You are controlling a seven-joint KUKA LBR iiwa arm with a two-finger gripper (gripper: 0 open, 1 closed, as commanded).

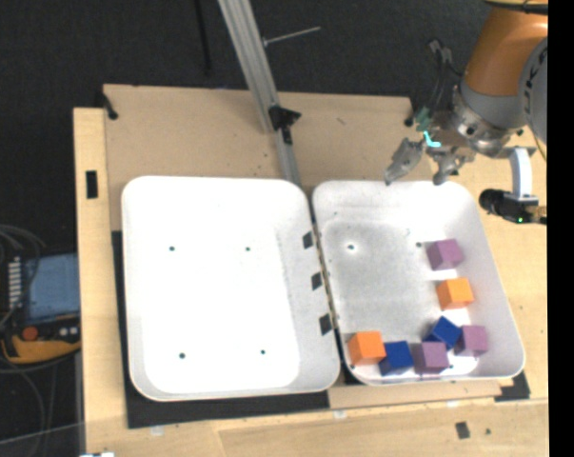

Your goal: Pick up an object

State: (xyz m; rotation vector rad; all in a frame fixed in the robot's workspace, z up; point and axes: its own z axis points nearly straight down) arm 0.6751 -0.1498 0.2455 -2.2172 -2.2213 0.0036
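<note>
Spanning most of the view, the tabletop (91, 284) carries two white bins side by side. The left bin (220, 284) sits toward its left edge, the right bin (363, 274) toward its right edge. The arm (504, 55) hangs over the right bin's far right corner, and the fingers (398, 168) below it stand wide apart with nothing between them.

Blocks lie scattered along that bin's right wall and near edge. A purple block (445, 253) and an orange block (455, 292) stand apart from each other by the right wall; at the near edge another orange block (366, 347) touches a blue block (396, 357).

Judging from this layout, the purple block nearest the gripper (421, 166) is the best pick: it has free space on its sides. Coming down centred over it, with the fingers straddling two flat faces, should avoid nudging the neighbours.
</note>
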